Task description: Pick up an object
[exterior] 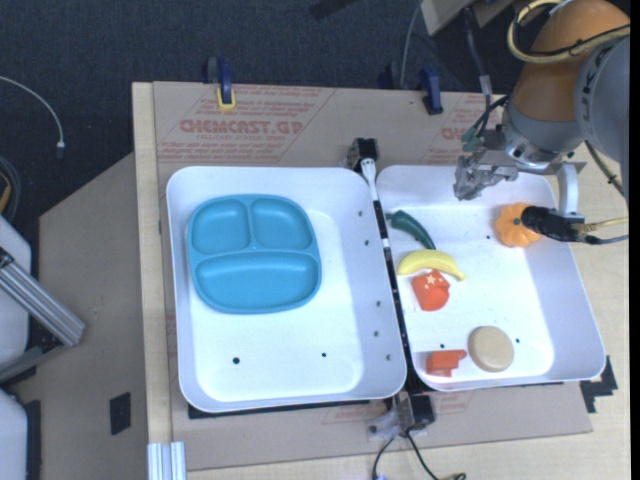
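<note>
The right bin (560, 298) holds several objects: a green pepper (411, 227), a yellow banana (431, 262), a red strawberry-like piece (432, 290), a tan round cookie (491, 348), an orange-red block (446, 361) and a small orange pumpkin (515, 225). My gripper (474, 180) hangs over the far edge of the right bin, above and to the right of the green pepper and left of the pumpkin. Nothing shows between its fingers.
The left bin (340, 348) carries a blue divided plate (256, 253). A black clip (363, 153) sits at the far end of the seam between the bins. Blue clamps (223, 83) hold the cardboard at the back. Cables trail from the arm on the right.
</note>
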`<state>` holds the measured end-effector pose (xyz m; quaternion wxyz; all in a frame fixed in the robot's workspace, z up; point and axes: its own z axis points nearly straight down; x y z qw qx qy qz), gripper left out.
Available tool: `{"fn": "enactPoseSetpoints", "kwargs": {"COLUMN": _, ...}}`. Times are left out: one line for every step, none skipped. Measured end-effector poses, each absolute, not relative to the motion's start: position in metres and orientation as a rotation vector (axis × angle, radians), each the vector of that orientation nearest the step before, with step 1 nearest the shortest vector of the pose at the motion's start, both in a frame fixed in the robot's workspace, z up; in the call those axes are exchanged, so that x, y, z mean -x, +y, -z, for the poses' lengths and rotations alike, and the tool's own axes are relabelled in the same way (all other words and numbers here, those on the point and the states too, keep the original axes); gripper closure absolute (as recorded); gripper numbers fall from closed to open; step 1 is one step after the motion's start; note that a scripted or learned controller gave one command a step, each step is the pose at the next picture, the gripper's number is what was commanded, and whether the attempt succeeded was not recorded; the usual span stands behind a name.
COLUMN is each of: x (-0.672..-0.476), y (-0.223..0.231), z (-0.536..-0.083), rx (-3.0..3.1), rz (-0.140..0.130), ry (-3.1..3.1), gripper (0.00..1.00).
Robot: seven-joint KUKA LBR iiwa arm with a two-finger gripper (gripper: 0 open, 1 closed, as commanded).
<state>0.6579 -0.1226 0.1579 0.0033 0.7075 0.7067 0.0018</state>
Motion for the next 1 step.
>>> {"fn": "enactPoseSetpoints", "kwargs": {"x": -0.6655, "y": -0.1188, "z": -0.2047, "rx": -2.215, "rz": -0.007, "ry": 2.218, "gripper": 1.00}}
